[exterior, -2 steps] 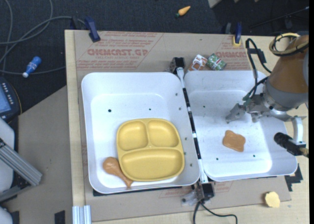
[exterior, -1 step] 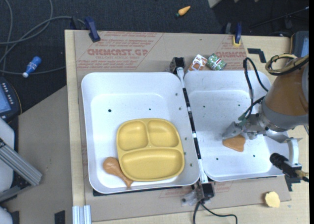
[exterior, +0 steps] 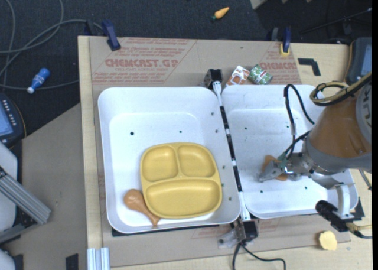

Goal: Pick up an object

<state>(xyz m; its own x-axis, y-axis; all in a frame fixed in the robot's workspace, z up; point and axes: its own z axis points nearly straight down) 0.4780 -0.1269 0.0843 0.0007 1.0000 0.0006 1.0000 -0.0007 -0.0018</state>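
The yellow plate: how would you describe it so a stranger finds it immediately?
Look in the left white bin. The yellow plate lies toward its near edge, with an orange drumstick-shaped toy at its left corner. It alone has three compartments.

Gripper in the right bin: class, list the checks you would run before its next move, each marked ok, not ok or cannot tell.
1. Gripper is inside the right bin: ok.
2. Orange object lies by the fingertips: ok.
3. Object between the fingers: cannot tell.
4. Black cable kept away from the gripper: not ok, it hangs just above it.
5. Yellow tray and drumstick sit in the left bin, out of the way: ok.
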